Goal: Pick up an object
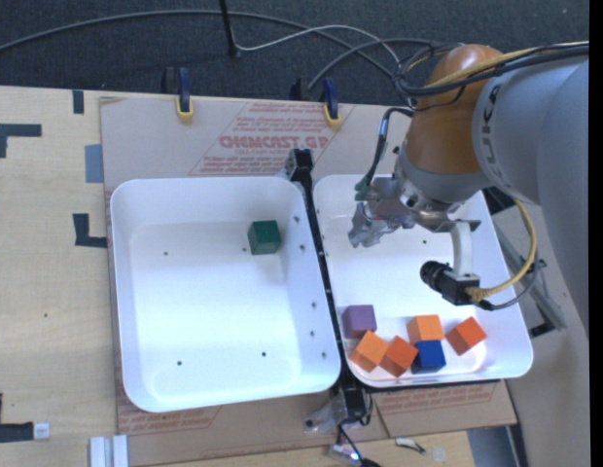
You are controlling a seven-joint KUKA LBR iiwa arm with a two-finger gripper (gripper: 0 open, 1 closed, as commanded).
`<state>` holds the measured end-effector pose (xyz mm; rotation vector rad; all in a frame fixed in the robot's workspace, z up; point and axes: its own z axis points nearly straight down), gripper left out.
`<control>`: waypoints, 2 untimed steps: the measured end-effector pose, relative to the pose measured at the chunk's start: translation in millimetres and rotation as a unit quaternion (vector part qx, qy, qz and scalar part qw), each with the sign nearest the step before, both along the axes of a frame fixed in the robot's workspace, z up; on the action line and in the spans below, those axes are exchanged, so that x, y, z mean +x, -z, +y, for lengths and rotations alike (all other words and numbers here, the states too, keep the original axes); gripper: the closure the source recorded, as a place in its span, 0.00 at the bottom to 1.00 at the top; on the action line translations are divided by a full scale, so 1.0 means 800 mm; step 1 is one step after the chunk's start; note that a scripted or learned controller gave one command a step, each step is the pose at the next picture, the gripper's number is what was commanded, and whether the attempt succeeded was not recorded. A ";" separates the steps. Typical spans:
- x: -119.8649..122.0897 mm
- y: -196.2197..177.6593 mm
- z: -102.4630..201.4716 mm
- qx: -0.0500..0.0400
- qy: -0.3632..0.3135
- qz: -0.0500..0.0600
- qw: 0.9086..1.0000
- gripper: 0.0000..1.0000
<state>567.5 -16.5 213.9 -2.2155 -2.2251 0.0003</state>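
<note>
- Over the right bin (501,261), the arm hangs with its gripper (368,230) above bare floor; whether its claw is spread or pressed together, I cannot tell.
- Below it, blocks cluster against the near wall: purple block (359,319), orange blocks (384,351), blue block (430,356).
- Across the divider, a lone green block (265,236) sits in the left bin (146,358), likely the easiest pick.

Cardboard sheet (272,139) on tabletop (39,261), clamps (184,93) on far edge. Black cables (282,37) beyond. Tape marks (88,230) left.
</note>
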 end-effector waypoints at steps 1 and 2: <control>0.020 -0.008 0.057 0.000 0.000 0.000 1.000 1.00; 0.015 -0.016 0.133 0.000 -0.001 0.000 1.000 1.00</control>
